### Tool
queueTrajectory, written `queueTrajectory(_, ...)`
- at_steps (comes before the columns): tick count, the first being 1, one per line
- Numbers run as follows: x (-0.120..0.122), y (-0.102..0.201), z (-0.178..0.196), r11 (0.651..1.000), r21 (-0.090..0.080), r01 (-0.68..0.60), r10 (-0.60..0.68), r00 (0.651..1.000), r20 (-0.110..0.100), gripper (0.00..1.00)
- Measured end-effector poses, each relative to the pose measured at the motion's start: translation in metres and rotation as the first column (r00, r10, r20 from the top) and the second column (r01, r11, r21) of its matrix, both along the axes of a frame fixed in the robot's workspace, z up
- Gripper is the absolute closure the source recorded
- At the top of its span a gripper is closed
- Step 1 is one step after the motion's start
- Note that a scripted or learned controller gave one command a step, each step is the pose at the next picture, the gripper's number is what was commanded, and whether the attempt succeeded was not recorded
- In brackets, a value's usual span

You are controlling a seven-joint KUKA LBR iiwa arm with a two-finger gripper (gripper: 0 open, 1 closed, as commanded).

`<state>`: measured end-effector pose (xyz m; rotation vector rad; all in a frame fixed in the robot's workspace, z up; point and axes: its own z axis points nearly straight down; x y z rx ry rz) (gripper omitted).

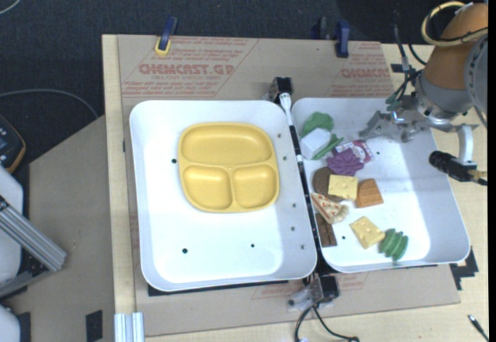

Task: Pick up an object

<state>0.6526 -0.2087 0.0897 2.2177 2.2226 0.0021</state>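
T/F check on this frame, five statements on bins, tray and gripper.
1. The yellow divided tray lies in the left bin. True.
2. Toy food lies on the tray. False: its compartments hold nothing; the food is in the right bin.
3. The gripper is over the right bin's far end. True.
4. The green pea pod sits at the right bin's far end. False: near corner.
5. The purple item lies in the left bin. False: right bin.
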Motion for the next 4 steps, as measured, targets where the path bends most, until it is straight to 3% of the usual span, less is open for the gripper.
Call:
queueTrajectory(1, 0.001, 0.0, 0.011, 1.0, -0.003, -0.001, 0.001, 1.0, 0.006, 1.0)
queueTrajectory(4, 0.001, -0.01, 0.138, 1.0, -0.002, 0.001, -0.001, 1.0, 0.005, 1.0)
